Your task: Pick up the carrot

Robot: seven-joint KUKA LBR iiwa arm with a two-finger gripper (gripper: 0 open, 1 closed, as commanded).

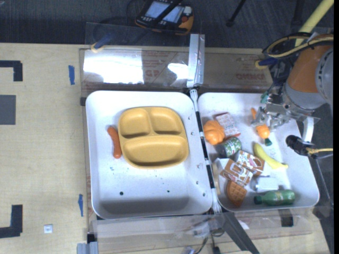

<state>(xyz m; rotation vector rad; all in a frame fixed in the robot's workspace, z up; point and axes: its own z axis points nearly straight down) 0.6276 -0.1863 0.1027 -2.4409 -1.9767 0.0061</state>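
A carrot (262, 130) sits beneath the tool (273, 116) in the right bin (310, 189), while a yellow divided plate (153, 136) fills the left bin (100, 157).

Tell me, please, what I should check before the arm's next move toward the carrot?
1. Target located: the small orange carrot with a green tip lies in the right white bin: ok.
2. Alignment: the grey two-finger gripper is right next to the carrot in the camera view: ok.
3. Carrot in the grip: cannot tell.
4. Room around the carrot: the yellow plastic banana lies nearby but apart from it: ok.
5. Lookalike: an orange-red stick-shaped piece lies beside the yellow divided plate in the left white bin, far from the gripper: ok.
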